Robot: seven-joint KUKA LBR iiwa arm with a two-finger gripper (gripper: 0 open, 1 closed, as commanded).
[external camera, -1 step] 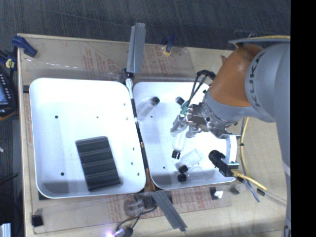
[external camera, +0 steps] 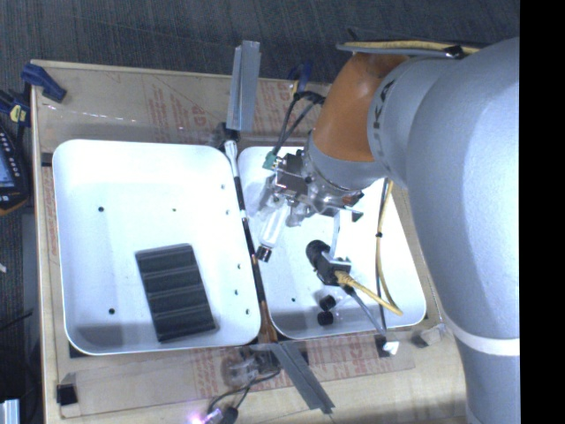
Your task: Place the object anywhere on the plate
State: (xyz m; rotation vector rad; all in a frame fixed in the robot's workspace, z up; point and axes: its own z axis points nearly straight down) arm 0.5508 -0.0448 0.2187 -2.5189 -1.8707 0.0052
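A dark ribbed rectangular plate (external camera: pixel 175 291) lies flat in the left bin (external camera: pixel 79 175), toward its front. My gripper (external camera: pixel 270 221) hangs over the left part of the right bin (external camera: pixel 406 312), close to the wall between the two bins, and points down and to the left. Two small black pieces (external camera: pixel 325 307) sit near the front of the right bin, below and to the right of the gripper and apart from it. The arm's grey body and orange band hide much of the right bin.
A grey metal bar (external camera: pixel 243 87) stands at the back between the bins, and another (external camera: pixel 305 380) lies at the front. A blue clamp (external camera: pixel 42 81) grips the bench's back left corner. The bench board (external camera: pixel 132 95) surrounds both bins.
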